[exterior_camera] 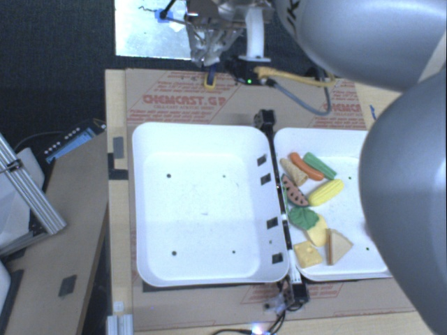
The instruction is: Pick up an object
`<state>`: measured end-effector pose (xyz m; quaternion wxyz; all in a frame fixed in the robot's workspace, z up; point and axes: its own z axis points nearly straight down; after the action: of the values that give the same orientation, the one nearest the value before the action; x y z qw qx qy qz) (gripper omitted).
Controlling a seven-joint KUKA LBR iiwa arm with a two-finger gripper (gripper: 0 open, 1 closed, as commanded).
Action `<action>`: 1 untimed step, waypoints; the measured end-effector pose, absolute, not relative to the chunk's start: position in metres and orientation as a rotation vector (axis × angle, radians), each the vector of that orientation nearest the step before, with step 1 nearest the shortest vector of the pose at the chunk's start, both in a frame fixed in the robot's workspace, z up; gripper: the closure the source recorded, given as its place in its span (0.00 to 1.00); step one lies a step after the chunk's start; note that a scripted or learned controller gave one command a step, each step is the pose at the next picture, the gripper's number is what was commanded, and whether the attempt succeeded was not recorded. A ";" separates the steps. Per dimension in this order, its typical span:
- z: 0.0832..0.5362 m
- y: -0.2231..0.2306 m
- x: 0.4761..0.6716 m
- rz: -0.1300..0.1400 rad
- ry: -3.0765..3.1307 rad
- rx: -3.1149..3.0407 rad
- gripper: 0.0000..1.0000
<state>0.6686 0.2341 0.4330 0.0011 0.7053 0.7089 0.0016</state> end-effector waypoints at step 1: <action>0.444 0.234 0.668 0.004 2.226 2.214 1.00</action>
<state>0.6685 0.2343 0.4444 0.0008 0.7052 0.7090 0.0014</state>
